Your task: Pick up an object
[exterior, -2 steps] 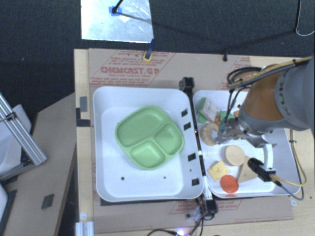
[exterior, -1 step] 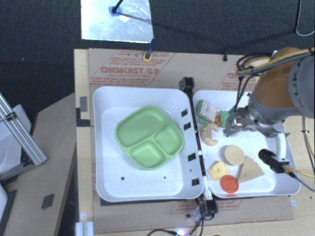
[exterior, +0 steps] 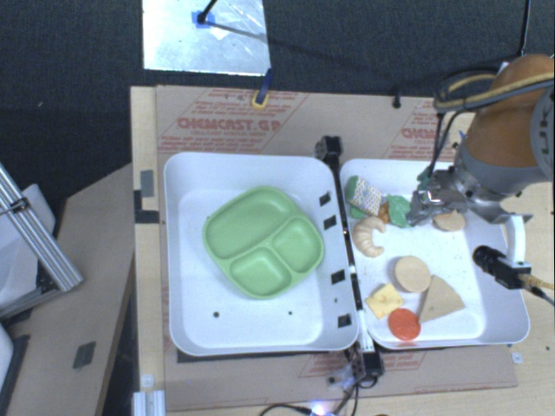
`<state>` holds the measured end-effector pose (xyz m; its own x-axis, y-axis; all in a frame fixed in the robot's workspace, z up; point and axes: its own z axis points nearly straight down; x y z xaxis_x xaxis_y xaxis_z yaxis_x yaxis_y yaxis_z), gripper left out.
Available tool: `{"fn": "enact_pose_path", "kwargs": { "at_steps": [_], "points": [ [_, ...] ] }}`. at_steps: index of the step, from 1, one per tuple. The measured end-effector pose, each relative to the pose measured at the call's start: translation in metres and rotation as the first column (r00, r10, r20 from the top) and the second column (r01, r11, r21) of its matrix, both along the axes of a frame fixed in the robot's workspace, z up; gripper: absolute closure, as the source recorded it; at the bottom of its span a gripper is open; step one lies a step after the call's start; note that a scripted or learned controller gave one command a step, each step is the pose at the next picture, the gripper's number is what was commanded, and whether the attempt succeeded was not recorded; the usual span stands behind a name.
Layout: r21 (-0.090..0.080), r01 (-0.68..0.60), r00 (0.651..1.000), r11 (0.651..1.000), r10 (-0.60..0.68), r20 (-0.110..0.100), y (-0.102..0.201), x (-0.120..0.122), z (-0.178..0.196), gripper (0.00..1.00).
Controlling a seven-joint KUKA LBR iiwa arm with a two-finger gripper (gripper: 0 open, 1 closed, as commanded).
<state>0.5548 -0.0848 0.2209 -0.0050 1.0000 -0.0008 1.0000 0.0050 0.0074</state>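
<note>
A red disc (exterior: pixel 404 323) and cheese wedge (exterior: pixel 384 300) are seen nearest; beyond the croissant (exterior: pixel 370 235), the end effector (exterior: pixel 422 206) is lowered beside a green toy (exterior: pixel 397 210), grip state indiscernible. A crowded neighbour could be snagged.

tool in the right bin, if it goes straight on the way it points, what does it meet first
Probably the green toy just left of the tool, then the croissant; depth is unclear, so it might meet the bin floor instead.

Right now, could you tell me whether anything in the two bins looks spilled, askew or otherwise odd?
Nothing looks spilled or damaged. The green divided plate sits skewed in the left bin, holding nothing, while all the toy food, such as the croissant and red disc, is crowded in the right bin, under the gripper.
</note>
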Motion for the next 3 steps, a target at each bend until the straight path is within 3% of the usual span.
{"fn": "enact_pose_path", "kwargs": {
  "at_steps": [1, 2, 3],
  "points": [
    [0.003, -0.004, 1.0, 1.0, 0.004, -0.008, 0.052, -0.015, -0.008, 1.0],
    [0.002, -0.003, 1.0, 1.0, 0.003, -0.005, 0.074, -0.015, -0.003, 1.0],
    [0.001, 0.004, 1.0, 1.0, -0.004, -0.007, 0.062, -0.027, 0.002, 1.0]
  ]
}}
